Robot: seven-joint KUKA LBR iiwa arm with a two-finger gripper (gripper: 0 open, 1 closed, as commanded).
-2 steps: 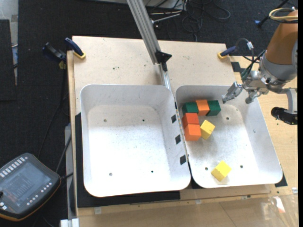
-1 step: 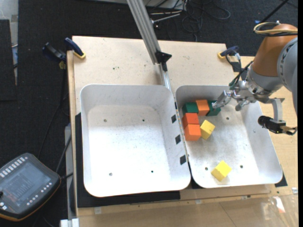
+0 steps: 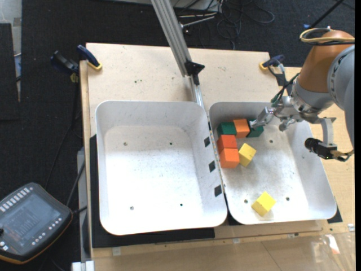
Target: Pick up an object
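Observation:
In the right bin (image 3: 316,199), a cluster of blocks lies near the upper left corner: a green block (image 3: 227,128), an orange block (image 3: 241,127), two more orange blocks (image 3: 228,141) (image 3: 229,157) and a yellow block (image 3: 247,154). A dark green block (image 3: 255,132) peeks out just right of the upper orange one. My gripper (image 3: 263,119) is low over the bin, right beside the dark green block and the upper orange block. A second yellow block (image 3: 263,203) lies alone near the bin's front edge.
The left bin (image 3: 113,151) stands beside the right one, with a slanted metal pole (image 3: 172,30) rising behind their shared edge. Clamps sit at the bench's back corners (image 3: 90,58) (image 3: 272,64). A teach pendant (image 3: 25,222) rests at the lower left.

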